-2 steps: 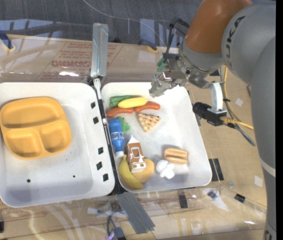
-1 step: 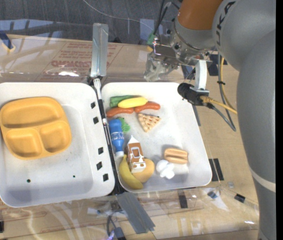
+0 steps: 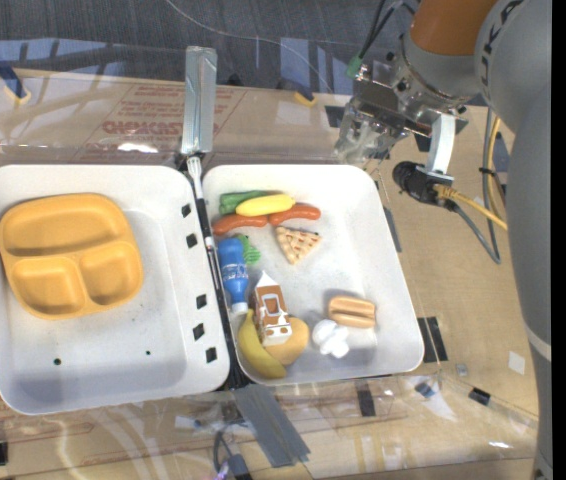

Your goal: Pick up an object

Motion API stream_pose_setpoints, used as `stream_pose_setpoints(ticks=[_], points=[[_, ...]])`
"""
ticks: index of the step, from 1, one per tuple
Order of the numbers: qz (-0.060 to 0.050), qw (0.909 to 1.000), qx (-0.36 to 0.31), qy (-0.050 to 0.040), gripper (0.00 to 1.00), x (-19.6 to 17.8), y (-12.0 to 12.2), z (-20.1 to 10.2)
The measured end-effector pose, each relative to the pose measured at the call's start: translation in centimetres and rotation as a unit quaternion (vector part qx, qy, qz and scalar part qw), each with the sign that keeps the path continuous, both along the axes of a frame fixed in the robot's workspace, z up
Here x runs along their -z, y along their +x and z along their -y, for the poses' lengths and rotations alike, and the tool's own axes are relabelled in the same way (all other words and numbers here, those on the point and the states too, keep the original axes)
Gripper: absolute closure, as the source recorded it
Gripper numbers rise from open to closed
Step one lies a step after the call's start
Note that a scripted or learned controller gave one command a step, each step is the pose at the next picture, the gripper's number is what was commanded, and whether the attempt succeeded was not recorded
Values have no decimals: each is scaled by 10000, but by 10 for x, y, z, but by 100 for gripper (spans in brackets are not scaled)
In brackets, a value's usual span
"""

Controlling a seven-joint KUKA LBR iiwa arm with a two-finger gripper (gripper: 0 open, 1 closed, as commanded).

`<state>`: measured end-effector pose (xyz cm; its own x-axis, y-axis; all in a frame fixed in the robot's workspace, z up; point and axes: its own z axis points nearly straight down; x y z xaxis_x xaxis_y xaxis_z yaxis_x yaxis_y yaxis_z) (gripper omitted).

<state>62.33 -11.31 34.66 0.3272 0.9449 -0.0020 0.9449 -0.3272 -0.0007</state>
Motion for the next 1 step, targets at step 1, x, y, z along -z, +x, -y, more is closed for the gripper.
stream_pose_setpoints(ticks=[1], points=[[-1,9991,422,0,100,7,25,62]])
